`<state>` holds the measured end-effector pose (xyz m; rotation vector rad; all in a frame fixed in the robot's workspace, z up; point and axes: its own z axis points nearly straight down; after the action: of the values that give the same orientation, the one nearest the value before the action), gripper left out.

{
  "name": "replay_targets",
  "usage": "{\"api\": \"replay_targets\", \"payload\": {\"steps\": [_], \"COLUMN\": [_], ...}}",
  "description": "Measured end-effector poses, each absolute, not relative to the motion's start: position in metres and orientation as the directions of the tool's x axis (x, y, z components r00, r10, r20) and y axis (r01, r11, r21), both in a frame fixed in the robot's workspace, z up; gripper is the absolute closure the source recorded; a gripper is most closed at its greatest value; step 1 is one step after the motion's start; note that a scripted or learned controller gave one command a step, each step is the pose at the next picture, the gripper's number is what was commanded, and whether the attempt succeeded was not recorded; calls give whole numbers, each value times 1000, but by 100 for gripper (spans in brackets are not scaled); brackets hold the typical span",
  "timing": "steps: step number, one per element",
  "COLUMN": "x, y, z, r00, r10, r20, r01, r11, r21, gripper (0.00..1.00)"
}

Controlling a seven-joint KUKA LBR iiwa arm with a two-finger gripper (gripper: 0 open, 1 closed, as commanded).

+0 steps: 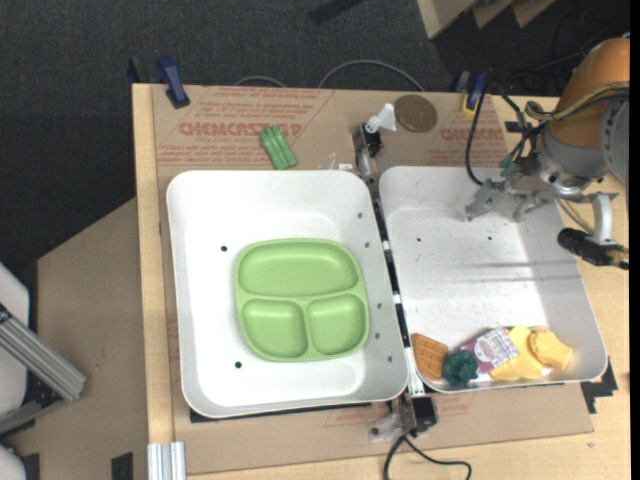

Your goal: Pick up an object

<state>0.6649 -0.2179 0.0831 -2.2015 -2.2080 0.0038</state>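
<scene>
We cannot tell the state of our pincer above the right bin; we should lower straight onto one food toy, avoiding the wall

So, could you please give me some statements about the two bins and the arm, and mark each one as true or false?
1. A green tray lies in the left bin. True.
2. The tray has three compartments. True.
3. The small objects are piled at the far edge of the right bin. False: they lie along its near edge.
4. The hand is over the left bin. False: it is over the far part of the right bin.
5. The hand is apart from the pile. True.
6. A green item lies inside the right bin. False: it lies on the board behind the left bin.
</scene>
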Motion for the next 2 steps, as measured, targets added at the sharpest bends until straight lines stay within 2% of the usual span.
{"api": "replay_targets", "payload": {"steps": [1,2], "x": [655,647], "y": [-224,-221], "z": [148,109], "r00": [1,0], "r10": [1000,1000], "r20": [-1,1], "r01": [1000,1000], "r11": [-1,0], "r21": [3,-5], "gripper": [0,0]}}
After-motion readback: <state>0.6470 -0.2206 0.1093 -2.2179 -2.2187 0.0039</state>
